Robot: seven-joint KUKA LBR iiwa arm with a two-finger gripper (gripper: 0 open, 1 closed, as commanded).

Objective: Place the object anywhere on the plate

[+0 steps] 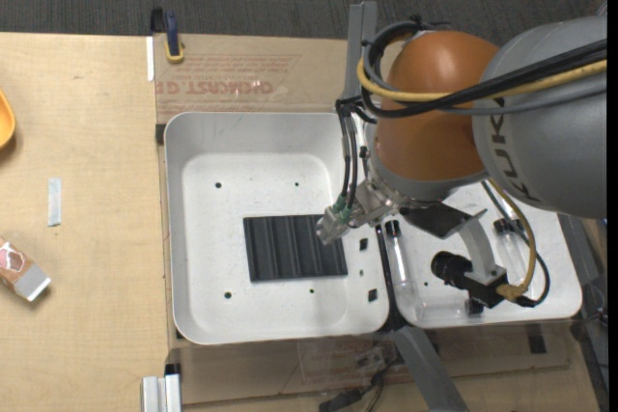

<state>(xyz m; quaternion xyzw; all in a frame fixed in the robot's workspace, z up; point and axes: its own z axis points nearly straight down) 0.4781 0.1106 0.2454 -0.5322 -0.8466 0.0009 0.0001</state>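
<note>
A dark, ribbed rectangular plate (293, 247) lies flat in the smooth white left bin (193, 169). The grey arm (541, 121) bends over the bins' divide, its jaws (335, 223) at the plate's right edge, seemingly pinching a small pale object (331, 227), though I cannot tell for sure.

Red print on the cardboard sheet (232, 77) at twelve o'clock of the left bin (183, 207), mirrored or upside down and too faint to spell out with certainty. White letters "KU" on the grey arm (550, 140) at three o'clock, running vertically, partly cut off by the orange band (435, 106). Nothing else legible.
</note>
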